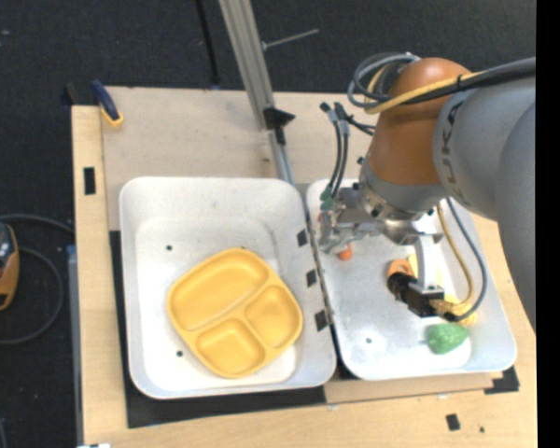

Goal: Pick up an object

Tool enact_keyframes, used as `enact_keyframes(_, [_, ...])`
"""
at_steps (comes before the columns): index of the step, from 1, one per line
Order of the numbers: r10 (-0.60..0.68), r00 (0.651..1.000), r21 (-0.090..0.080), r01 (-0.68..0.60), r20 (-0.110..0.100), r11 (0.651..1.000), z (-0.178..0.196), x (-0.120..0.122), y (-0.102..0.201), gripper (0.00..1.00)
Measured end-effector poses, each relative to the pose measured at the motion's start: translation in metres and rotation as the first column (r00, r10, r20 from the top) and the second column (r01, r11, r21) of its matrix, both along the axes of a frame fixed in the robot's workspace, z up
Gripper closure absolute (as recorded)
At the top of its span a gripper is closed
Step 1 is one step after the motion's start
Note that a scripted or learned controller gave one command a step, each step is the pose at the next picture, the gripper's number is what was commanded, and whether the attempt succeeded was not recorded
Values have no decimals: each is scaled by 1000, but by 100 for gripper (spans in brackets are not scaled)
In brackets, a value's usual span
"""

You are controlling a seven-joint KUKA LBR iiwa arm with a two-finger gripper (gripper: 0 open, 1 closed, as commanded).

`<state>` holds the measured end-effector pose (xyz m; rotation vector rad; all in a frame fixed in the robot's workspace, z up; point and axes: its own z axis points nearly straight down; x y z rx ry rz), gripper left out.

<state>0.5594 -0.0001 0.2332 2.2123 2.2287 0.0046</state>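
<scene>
My gripper (334,234) hangs low over the far left part of the right bin (373,343), close to the wall between the two bins. A small orange-red piece (345,253) lies on the bin floor just beside the gripper's tip; whether they touch cannot be told. Near the front right corner of the same bin lies a green lumpy object (445,337). Another small orange thing (399,268) shows in the middle of that bin, partly hidden by the robot's own hardware.
The left bin (149,213) holds a yellow divided plate (235,313) with three compartments. A slanted aluminium post (252,63) rises behind the bins. The arm's bulky grey and orange wrist (420,129) covers the right bin's far end.
</scene>
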Motion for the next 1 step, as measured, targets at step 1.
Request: enact_keyframes(1, [0, 1000, 0, 0, -2, 1000, -7, 23, 52, 100])
